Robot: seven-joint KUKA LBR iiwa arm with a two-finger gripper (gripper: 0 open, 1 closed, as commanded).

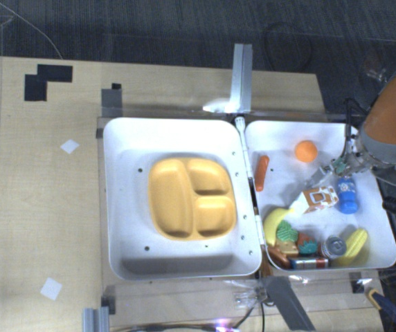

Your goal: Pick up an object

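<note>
My gripper (334, 166) hangs low over the right bin (274, 135), near its right wall. A small white and orange packet (320, 198) lies just below it, and a blue bottle (348, 195) sits beside the packet on the right. An orange ball (306, 151) rests to the gripper's left, apart from it. An orange carrot-like stick (260, 172) lies along the bin's left wall. Nothing is visibly held.
At the right bin's front lie a yellow-green fruit (275, 222), a banana (355, 244), a silver can (334, 245) and several small items. The left bin (125, 185) holds a yellow divided tray (190, 197). A metal post (242, 75) stands behind the bins.
</note>
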